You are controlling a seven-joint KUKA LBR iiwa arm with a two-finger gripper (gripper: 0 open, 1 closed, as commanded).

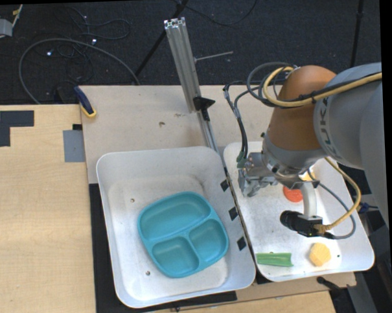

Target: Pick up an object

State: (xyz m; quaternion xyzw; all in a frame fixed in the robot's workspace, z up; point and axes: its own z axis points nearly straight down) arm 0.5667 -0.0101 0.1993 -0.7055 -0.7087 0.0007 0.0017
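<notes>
Three small things are seen in the right bin, and any of them can be the thing to pick. The green piece is the only long one. It is laid flat close to the near edge of the right bin, towards the near left corner. Its long axis is directed almost along that near edge, with one end pointed to the left wall of the bin and the other end pointed to the yellow piece. It is bright green, thin and straight.

The yellow piece is placed just beside it on the right, also near the near edge. It is short and rounded, so no clear direction can be given. The orange-red piece is found about the middle of the bin, and it is partly covered by the robot.

The gripper is held over the far left part of the right bin, close to the left wall and well apart from the green piece. Whether it is apart or together cannot be told.

In the left bin one teal plate is contained. It is turned at a slant and divided into three compartments, the large one to the far side and two smaller ones to the near side.
</notes>
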